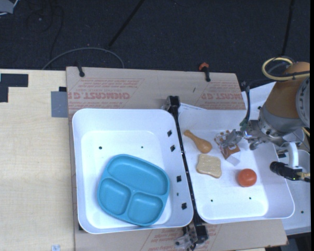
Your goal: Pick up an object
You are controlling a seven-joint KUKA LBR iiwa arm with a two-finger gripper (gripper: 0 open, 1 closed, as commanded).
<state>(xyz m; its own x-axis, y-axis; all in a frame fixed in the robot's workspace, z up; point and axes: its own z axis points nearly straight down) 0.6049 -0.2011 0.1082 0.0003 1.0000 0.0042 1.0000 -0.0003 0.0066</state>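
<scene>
- The tabletop [26,156] carries two shallow white bins side by side on a sheet of printed cardboard [146,90].
- The left bin [86,127] holds a blue divided tray [133,190], lying flat with its three compartments facing up.
- The right bin [275,205] holds the loose items: a tan drumstick-shaped piece [198,140], a slice of toast [209,166] just below it, and a red tomato-like ball [247,177] to the toast's right.
- The drumstick lies slanted, its thin end toward the bins' shared divider; its thick end is very near the toast's upper edge.
- The arm [285,101] enters from the right, its orange band above the wrist.
- The tool [229,143] sits low inside the right bin, just right of the drumstick and above the toast.
- A small brown object [231,150] shows at the tool's tip; whether it sits between the fingers is too blurred to judge.
- I cannot tell whether the tool's fingers are apart or together.
- The ball lies apart from the tool, lower and to the right.
</scene>
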